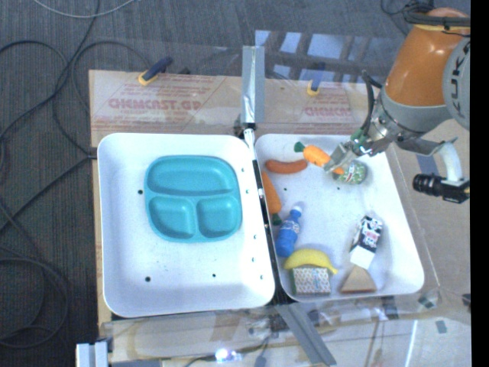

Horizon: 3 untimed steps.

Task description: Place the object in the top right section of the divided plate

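A teal divided plate (193,197) lies in the left white bin (122,281), one wide section at the top and two smaller ones below. My gripper (341,159) hangs over the upper part of the right bin (405,235), just beside a green and red item (354,173) and an orange carrot (315,156). Whether anything sits between its fingers is not visible.
The right bin also holds a red sausage (285,167), a second carrot (271,194), a blue bottle (288,232), a banana (309,259), a patterned block (311,280), a milk carton (367,241) and a brown wedge (357,281). A metal divider (250,90) stands behind the bins.
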Each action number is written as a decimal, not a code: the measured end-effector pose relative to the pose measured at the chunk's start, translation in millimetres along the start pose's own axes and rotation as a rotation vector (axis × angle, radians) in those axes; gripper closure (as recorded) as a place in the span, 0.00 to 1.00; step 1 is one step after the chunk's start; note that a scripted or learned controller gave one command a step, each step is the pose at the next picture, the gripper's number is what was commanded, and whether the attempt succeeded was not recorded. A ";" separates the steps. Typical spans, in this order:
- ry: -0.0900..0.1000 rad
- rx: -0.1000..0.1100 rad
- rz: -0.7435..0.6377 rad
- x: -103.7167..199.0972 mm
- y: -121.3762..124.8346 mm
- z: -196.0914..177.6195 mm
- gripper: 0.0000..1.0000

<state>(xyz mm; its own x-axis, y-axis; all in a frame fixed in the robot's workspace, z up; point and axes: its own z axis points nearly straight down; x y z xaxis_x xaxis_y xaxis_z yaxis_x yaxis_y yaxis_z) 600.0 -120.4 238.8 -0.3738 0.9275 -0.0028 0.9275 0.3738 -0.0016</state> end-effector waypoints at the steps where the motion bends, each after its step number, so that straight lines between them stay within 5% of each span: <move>1: -0.017 0.008 -0.864 47.3 38.0 50.3 1.00; 2: -0.034 0.000 -1.094 58.3 52.9 21.2 1.00; 3: -0.001 -0.005 -1.193 116.9 80.9 54.1 1.00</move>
<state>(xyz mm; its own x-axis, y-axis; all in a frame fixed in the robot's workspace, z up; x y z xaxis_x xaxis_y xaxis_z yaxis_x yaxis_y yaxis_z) 631.3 18.1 184.3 -1.0000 -0.0056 -0.0026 -0.0056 1.0000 0.0000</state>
